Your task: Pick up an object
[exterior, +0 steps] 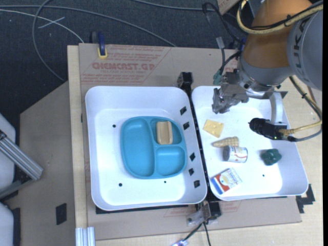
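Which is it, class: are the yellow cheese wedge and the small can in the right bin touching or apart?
Apart. In the camera view, white bin floor shows plainly between the cheese wedge and the can; a tan cone-shaped piece lies between them.

Probably a robotics lab: clamped wooden bench (128, 60), loose cables (61, 9), industrial arm (277, 35).

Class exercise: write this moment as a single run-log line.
gripper: over right bin, far end | nearest: cheese wedge, not held | left bin: blue tray with bread
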Robot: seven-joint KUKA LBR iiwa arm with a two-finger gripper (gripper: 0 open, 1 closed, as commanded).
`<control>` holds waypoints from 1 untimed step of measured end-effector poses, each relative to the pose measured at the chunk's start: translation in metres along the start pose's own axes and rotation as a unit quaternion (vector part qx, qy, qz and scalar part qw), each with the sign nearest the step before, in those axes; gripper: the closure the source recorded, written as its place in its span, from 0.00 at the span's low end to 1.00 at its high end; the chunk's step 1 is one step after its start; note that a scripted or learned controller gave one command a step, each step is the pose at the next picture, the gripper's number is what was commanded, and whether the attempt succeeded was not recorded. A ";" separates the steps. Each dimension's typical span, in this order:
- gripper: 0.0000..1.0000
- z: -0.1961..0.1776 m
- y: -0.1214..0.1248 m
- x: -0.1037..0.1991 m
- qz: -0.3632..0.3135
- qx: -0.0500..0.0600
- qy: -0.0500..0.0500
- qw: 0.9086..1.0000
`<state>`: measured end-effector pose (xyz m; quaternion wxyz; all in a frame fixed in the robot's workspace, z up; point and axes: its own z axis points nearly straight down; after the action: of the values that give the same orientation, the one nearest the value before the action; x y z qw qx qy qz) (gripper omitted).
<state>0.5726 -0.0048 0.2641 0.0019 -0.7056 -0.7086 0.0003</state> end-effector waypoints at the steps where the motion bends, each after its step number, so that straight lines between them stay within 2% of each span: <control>1: 1.00 0.021 -0.003 0.047 0.000 0.000 0.000 1.000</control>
<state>0.5688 0.0423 0.2436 0.0022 -0.7056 -0.7086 0.0008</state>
